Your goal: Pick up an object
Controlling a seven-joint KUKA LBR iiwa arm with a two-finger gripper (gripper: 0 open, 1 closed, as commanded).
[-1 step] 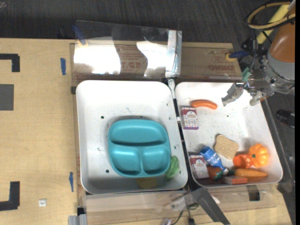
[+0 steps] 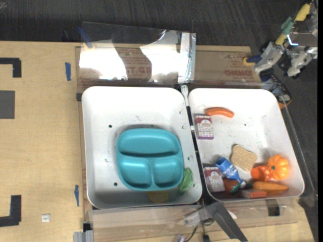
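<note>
1. Loads of candidates for "an object", and they're all lying in the bins, none lifted. The right bin (image 2: 262,101) has most of them, bunched in its lower right corner.
2. In that corner: a little orange pumpkin (image 2: 277,166) close to the right wall, with a red-orange piece (image 2: 258,173) just left of it and touching it, and a carrot (image 2: 270,186) lying flat below them.
3. A tan cracker-looking slab (image 2: 244,157) sits just up and left of the pumpkin, and a blue-and-white wrapper (image 2: 228,168) is next to it lower left.
4. A small printed box (image 2: 214,179) is down by the divider at the bottom, and a similar box (image 2: 204,127) sits further up, near the divider.
5. An orange sausage-shaped thing (image 2: 220,113) lies in the upper part of the right bin, well apart from the pile.
6. The left bin (image 2: 101,105) holds a teal divided tray (image 2: 149,158), with something green (image 2: 186,180) tucked against its lower right edge.
7. The hand (image 2: 295,44) is way up in the upper right of the frame, off past the bins and over the dark floor; honestly can't tell its state, too cluttered.
8. The tabletop (image 2: 40,135) is tan with black corner marks.
</note>
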